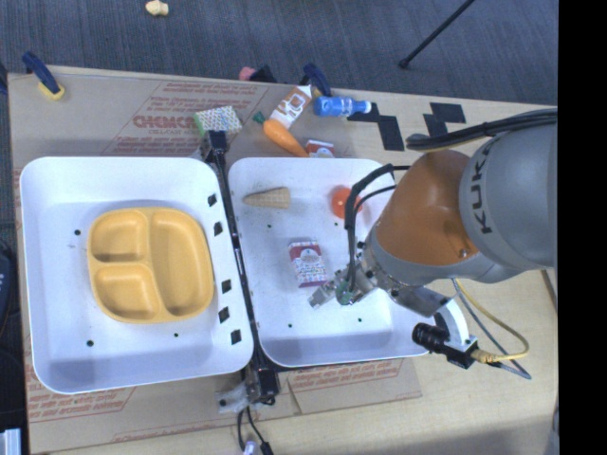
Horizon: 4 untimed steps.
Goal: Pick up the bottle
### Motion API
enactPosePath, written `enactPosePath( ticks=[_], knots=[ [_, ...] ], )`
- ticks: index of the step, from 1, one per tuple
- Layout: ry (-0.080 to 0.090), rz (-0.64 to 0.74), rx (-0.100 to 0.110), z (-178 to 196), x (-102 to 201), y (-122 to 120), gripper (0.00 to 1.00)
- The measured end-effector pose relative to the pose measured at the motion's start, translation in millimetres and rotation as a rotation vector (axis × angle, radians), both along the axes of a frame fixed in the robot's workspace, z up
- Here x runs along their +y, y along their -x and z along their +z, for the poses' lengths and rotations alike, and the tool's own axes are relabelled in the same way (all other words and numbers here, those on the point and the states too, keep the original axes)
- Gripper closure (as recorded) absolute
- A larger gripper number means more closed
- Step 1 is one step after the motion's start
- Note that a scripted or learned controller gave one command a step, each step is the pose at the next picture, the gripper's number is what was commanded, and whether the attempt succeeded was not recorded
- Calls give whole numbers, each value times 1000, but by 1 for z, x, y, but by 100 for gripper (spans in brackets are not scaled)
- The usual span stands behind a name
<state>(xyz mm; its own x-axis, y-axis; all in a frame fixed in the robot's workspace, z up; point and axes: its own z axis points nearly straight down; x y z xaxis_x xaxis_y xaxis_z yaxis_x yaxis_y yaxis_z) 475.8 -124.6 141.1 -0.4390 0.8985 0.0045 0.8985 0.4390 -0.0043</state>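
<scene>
Blue bottle (340, 107) lies outside the bins, well apart from gripper (332, 292).

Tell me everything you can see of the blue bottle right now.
The blue bottle lies on its side on the cardboard behind the right bin, outside both bins. It looks like blue plastic with a pale section along it; which end bears the cap is too small to tell. A white and orange bottle lies close to its left; contact is unclear. The gripper is far off, inside the right bin.
</scene>
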Motion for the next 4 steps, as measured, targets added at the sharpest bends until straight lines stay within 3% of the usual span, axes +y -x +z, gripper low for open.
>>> enactPosePath(
  ticks=[1,2,3,4],
  knots=[
    [3,358,-7,104,-39,-1,100],
    [-1,496,-3,30,21,0,100],
    [1,689,-7,51,64,-1,100],
    [0,615,-5,50,153,-1,100]
  ],
)
